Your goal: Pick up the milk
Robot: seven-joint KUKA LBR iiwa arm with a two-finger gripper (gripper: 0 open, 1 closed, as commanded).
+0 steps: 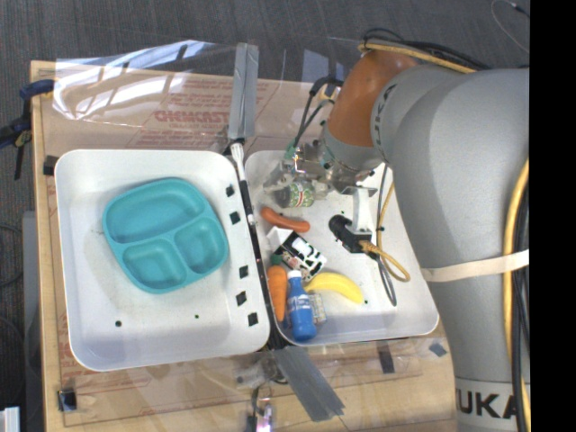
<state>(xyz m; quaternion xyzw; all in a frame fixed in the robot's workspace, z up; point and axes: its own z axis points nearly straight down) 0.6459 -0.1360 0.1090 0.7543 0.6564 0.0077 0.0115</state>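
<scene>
Arm reaches over the right bin from my right. Left bin holds a teal divided plate. Pincer sits low at the right bin's far end; I cannot tell its state. Milk carton, black and white, lies mid-bin between sausage and banana, beside carrot and blue bottle.

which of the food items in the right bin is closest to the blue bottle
The carrot: it lies right alongside the blue bottle, seemingly touching. The banana sits just apart on the other side; the hot dog is farther up.
</scene>
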